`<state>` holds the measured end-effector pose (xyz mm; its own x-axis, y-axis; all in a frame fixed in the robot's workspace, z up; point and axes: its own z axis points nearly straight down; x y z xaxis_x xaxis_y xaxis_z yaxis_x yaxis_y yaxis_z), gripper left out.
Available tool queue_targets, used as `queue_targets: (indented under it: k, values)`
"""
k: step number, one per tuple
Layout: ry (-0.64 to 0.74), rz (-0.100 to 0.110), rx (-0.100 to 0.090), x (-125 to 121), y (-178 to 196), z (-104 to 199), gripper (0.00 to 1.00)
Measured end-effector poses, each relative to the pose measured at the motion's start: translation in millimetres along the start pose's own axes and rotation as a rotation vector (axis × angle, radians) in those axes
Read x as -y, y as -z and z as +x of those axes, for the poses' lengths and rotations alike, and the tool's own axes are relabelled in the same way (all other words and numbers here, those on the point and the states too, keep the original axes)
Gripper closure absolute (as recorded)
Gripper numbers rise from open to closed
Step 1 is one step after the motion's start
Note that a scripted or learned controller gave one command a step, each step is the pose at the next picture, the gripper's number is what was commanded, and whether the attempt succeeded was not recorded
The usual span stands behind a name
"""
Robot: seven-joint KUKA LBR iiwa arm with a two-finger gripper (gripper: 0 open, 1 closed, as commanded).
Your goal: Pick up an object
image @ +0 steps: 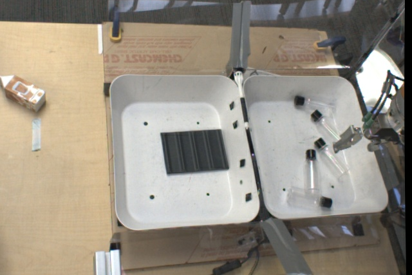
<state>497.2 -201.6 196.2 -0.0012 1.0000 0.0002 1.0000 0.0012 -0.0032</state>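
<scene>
Several clear plastic vials with black caps lie scattered in the right bin. One vial is near the back and another lies just in front of it. Two more vials sit mid-bin, and one vial rests near the front rim. In the left bin a dark ribbed rectangular tray lies flat in the middle. My gripper reaches in over the right bin's right rim, close to the mid-bin vials, with nothing visibly in it.
A small orange-and-white box and a pale strip lie on the wooden surface far left. Cardboard sits behind the bins, with a grey divider post between them. Cables and arm parts crowd the right edge.
</scene>
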Motion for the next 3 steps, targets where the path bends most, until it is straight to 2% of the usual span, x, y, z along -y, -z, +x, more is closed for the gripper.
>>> queue_targets:
  k: [1,2,3]
  values:
    - [0.018,0.0,-0.014,-52.2,-105.8,-10.0,0.0]
    - [0.015,-0.001,-0.006,-51.4,-96.7,-13.4,1.0]
    - [0.043,-0.002,0.001,-86.3,-7.4,75.0,1.0]
